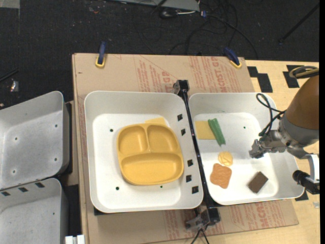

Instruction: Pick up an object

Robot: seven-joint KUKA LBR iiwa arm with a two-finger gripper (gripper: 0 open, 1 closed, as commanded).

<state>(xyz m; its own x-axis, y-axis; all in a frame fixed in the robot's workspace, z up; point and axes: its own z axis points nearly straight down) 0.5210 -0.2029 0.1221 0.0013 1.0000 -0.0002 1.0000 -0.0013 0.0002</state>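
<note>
Two white bins (96, 151) of smooth, faintly glossy plastic sit on a matt brown cardboard sheet (132, 70) printed in red. A yellow divided tray (151, 154) shows a smooth plastic sheen, while the green stick (216, 131), orange piece (221, 176) and brown block (258, 182) look matt. The arm (304, 111) has a satin orange shell above grey metal.

Bright, even overhead light; white bins (137, 103) slightly washed out. Soft shadows, dark floor (40, 24) underexposed. Mild overall blur, grainy.
</note>
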